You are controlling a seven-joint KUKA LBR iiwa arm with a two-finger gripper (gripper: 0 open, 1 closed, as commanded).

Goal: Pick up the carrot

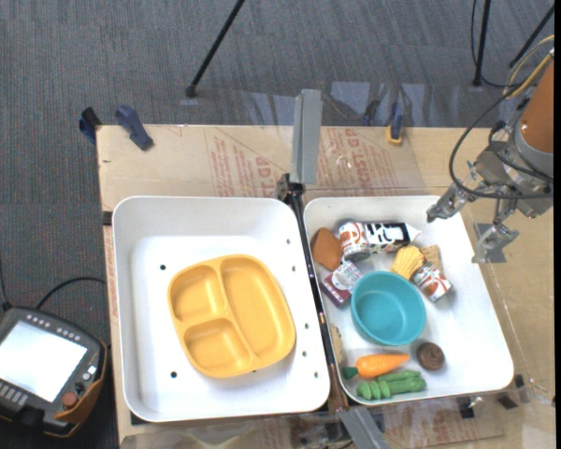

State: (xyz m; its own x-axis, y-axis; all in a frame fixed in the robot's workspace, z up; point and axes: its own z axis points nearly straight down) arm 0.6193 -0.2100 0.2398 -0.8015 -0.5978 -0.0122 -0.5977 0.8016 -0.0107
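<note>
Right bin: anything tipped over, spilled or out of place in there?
Nothing spilled. Two small cans lie on their sides beside the teal plastic bowl, which sits upright. The orange toy carrot lies flat near the front wall, against the green pea pod.

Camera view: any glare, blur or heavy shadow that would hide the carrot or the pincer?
Camera view: light is even and soft, no glare on the white bins; the carrot is sharp and unshadowed by the right bin's near wall; the pincer at upper right is slightly soft, throwing only faint shadow.
</note>
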